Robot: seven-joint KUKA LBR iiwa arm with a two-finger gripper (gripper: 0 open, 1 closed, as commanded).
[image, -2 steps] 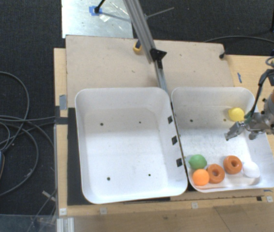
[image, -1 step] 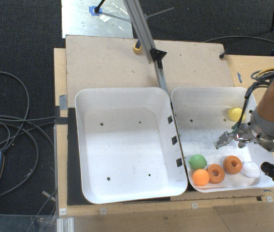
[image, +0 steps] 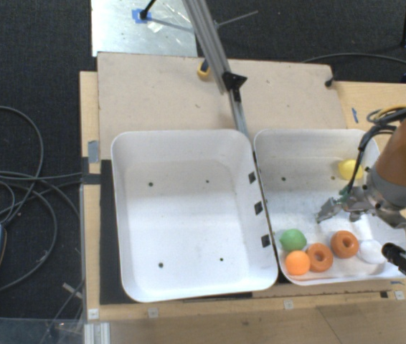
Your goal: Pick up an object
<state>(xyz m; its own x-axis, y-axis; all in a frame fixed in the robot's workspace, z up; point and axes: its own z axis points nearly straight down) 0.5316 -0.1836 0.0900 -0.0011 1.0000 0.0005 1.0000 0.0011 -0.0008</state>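
Hand (image: 334, 208) above unlabelled toys (image: 319, 253)

Dark carpet floor (image: 31, 49) — cables (image: 16, 178) — wooden bench (image: 275, 92).

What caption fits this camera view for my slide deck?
Arm reaches over right bin holding six small objects beside the left bin.

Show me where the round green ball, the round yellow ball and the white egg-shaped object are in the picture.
Round green ball (image: 293, 239): camera view, centre of its top.
Round yellow ball (image: 347, 168): camera view, its visible left part.
White egg-shaped object (image: 369, 251): camera view, its middle.
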